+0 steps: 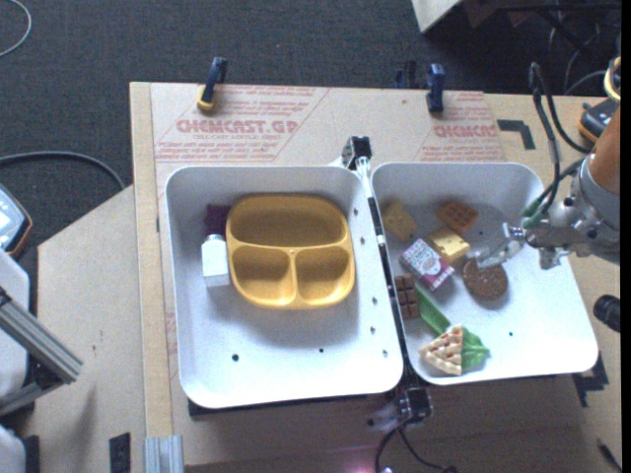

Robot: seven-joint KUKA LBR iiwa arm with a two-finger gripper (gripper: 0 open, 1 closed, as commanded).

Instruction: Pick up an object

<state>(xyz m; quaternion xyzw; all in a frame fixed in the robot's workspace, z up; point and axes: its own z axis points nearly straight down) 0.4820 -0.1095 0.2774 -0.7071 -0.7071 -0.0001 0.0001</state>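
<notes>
My gripper [496, 251] reaches in from the right over the right bin [552, 333], just above the upper edge of a round brown cookie [485, 282]. To its left lie a yellow cheese block [450, 243], a waffle [456, 214] and a pink-and-white carton [425, 262]. A tan cracker [399, 221] sits near the bin's left wall. Lower down are a chocolate bar [406, 297], a green strip [431, 305] and a pizza slice [445, 351] on a green leaf. No object is seen lifted off the bin floor.
The left bin [187, 343] holds a yellow divided plate [290, 250], a small white bottle [215, 260] and a dark purple item [216, 215]. Cables [547, 116] hang behind the arm at the right. Clamps stand at the board's far edge.
</notes>
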